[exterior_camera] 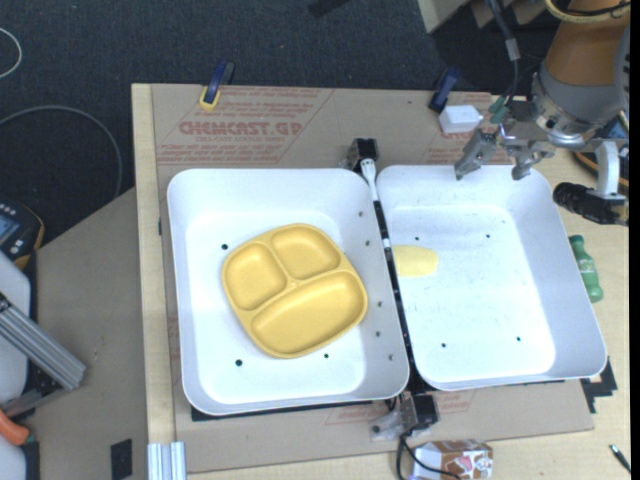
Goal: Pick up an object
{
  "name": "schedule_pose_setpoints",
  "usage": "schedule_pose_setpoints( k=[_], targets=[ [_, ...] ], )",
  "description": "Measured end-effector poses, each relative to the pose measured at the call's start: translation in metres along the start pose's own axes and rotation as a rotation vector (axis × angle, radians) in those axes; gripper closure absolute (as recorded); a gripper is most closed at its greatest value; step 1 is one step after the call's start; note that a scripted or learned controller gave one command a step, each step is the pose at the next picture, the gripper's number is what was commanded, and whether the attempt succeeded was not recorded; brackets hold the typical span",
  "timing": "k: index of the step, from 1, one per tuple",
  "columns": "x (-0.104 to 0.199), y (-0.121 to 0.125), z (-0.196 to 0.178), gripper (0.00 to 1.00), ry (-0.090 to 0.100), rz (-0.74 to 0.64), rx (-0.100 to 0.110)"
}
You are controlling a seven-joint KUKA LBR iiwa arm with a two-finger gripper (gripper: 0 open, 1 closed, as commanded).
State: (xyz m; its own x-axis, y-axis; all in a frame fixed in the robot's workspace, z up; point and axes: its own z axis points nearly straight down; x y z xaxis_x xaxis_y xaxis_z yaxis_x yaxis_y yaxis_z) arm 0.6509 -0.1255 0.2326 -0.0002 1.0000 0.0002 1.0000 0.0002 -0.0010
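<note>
A yellow divided plate (293,289) with three compartments lies flat in the left bin (200,208). A small pale yellow object (414,260) rests near the left wall of the right bin (520,298). My gripper (494,164) hangs over the far edge of the right bin, at the end of the grey arm with the orange band (590,38). Its two fingers (468,164) point down, spread apart, with nothing between them. The gripper is well apart from both objects.
A green item (586,268) lies outside the right bin's right wall. Clamps (214,86) hold the cardboard base at the back. A black bracket (364,154) sits between the bins at the far end. Cables and hardware lie at the front edge (440,456).
</note>
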Motion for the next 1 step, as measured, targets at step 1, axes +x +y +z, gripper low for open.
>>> schedule_pose_setpoints(
  k=[1],
  targets=[
    [0.0001, 0.0008, -0.0114, 1.0, -0.001, -0.001, -0.004]
  ],
)
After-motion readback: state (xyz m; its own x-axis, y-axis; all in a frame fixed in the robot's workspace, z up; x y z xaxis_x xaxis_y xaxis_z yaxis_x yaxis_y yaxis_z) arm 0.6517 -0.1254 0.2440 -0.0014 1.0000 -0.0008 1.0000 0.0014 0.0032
